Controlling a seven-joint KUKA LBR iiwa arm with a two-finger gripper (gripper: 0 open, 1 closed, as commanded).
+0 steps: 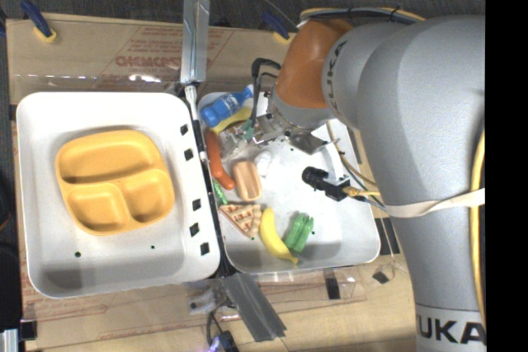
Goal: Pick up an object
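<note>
The right bin (351,247) holds several toy foods: a blue bottle (223,105) at the top left, a red-orange sausage (218,161) along the left wall, a hot dog bun (247,180), a pizza slice (241,218), a banana (275,237) and a green pepper (299,231). My gripper (257,130) is lowered into the bin's upper left part, just right of the bottle and above the bun, amid small clutter. The wrist and orange band (307,70) cover most of it.
The left bin (33,177) carries a yellow divided tray (114,179). A metal divider bar (195,37) runs between the bins. The large grey arm (412,119) covers the right bin's right side. A black cable connector (323,181) hangs over the bin's middle.
</note>
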